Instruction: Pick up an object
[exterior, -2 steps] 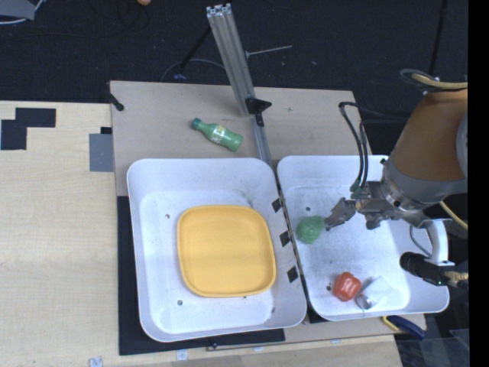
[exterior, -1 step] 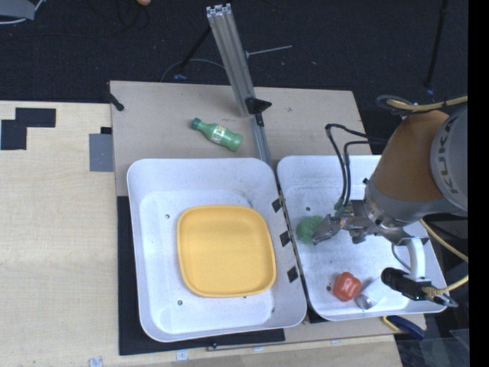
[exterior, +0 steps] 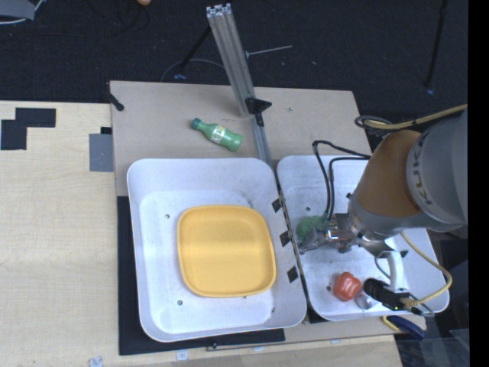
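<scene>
- Claw (exterior: pixel 315 238) sits low in the right bin (exterior: pixel 306 180), close to the wall this bin shares with the left bin (exterior: pixel 153 183). The grey arm (exterior: pixel 397 186) hangs over it, so I cannot tell how wide the claw stands or whether it has anything in it.
- A small green object (exterior: pixel 309 225) lies at the claw's tip, touching it or just beside it, on the side away from the arm. It is the likeliest thing to be picked up.
- It looks light and soft-edged, perhaps soft plastic or cloth, so it may squash or slide instead of seating firmly.
- A grip across its narrow middle seems best, though the shared wall just beyond the claw leaves little room on that side.
- A red object (exterior: pixel 346 285) lies apart from the claw, back toward the arm and the bin's front rim. It is rounded and looks smooth, so it would probably roll or squirt out unless taken across its widest part.
- A yellow plate (exterior: pixel 226 251) lies flat in the left bin, well beyond the claw. It is stiff with a low rim, a poor thing to pinch.
- A green bottle (exterior: pixel 218 134) lies on its side on the table (exterior: pixel 321 113), far from the claw and outside both bins.
- The green object's shape is too blurred to name, and the wrist hides part of the right bin's floor.
</scene>
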